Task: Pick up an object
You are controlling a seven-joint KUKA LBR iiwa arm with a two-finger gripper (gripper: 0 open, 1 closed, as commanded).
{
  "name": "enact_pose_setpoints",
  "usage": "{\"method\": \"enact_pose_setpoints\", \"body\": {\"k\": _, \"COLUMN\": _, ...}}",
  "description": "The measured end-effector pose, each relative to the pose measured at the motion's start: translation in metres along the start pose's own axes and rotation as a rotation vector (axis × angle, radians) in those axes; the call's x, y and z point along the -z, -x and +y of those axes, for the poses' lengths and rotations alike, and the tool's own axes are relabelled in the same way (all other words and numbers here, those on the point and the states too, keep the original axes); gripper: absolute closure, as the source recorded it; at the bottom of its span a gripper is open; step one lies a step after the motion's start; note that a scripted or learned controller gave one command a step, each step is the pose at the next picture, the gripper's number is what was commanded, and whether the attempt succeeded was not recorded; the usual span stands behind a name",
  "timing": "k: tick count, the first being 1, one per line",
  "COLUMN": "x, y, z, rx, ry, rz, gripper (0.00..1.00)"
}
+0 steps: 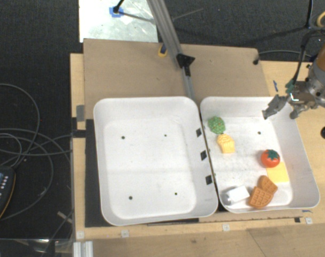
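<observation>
Tomato (270,158), round and glossy red, lies in the bin (307,170); tool (283,109) spread open, holding nothing.

Light is bright and even from overhead, so the 2 white bins (151,159) look nearly washed out and cast only soft, thin shadows. A reflective sheet (116,15) at the top shows glare. Focus is moderately sharp, grainier on the dark floor (33,63).

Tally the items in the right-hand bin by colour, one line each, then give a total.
Green: 1, the green item
Yellow: 2, the yellow toy and the flat yellow block
Red: 1, the tomato-like item
Orange-brown: 1, the waffle-like piece
White: 1, the white block
Total: 6
</observation>
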State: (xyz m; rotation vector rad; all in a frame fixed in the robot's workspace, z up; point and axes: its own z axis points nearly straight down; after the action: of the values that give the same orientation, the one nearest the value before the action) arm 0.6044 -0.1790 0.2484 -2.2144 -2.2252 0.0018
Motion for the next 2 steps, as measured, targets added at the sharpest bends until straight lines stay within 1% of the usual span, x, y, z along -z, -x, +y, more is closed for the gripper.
{"method": "enact_pose_setpoints", "body": {"k": 1, "x": 0.002, "y": 0.000, "z": 0.001, "rx": 0.001, "ry": 0.004, "rz": -0.002, "gripper": 0.00}}
{"method": "enact_pose_setpoints", "body": {"k": 2, "x": -0.041, "y": 0.005, "z": -0.003, "rx": -0.004, "ry": 0.000, "rz": -0.001, "gripper": 0.00}}
